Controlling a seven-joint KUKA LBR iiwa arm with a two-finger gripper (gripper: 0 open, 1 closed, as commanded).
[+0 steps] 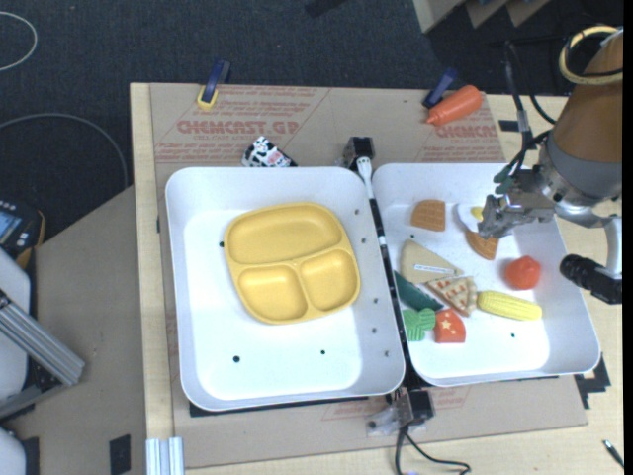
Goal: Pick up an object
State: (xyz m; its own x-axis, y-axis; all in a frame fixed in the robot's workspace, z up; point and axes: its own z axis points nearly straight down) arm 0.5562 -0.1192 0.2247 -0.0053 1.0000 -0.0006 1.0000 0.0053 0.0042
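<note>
Nearest the lens, the shallow white left bin [198, 364] is shown bearing a yellow three-compartment plastic tray [289, 261]. To its right, across the black central divider [377, 228], the shallow white right bin [564, 349] holds the toy foods: a green plastic vegetable piece [417, 322], a red strawberry-like piece [450, 328], a cream wedge of toy cheese [426, 262], a tan toast-like slab [429, 215], a patterned pizza-like slice [454, 291], a yellow toy corn cob [509, 307], a small brown piece [484, 245] and a red-orange toy tomato [522, 271]. The two-finger gripper [492, 223] is seen lowered over the small brown piece, just above or touching it; whether the fingers are spread or closed cannot be told, and no object is visibly gripped. For this step, the brown piece is judged the likely target. A centred, vertical descent is advised, with closure delayed until both fingers flank the piece, since it lies near the bin's back area and could be nudged aside. An orange toy carrot [455, 105] lies outside, on the board.
</note>
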